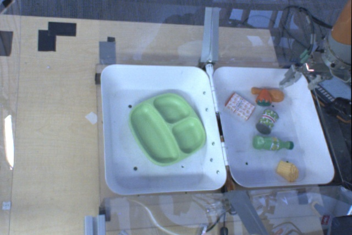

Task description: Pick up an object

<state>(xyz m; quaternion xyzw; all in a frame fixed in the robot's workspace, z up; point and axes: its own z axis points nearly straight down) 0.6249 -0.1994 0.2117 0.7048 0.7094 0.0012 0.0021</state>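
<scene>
Green three-compartment tray lies upside up in the left white bin

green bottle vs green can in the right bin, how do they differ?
The green bottle lies flat, pointing across the right bin; the green can is tilted, its dark end toward the bottle. The bottle is slim and bright green with a yellowish cap; the can is stubbier, with a patterned label. Both are green, near mid-bin.

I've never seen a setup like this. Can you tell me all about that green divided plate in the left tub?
The green plate is a pale green, plastic-looking tray with rounded corners and three hollow sections: one long, two smaller. It lies flat, right side up and turned at an angle, near the middle of the left bin. It rests on the bin's floor and nothing else touches it.
</scene>
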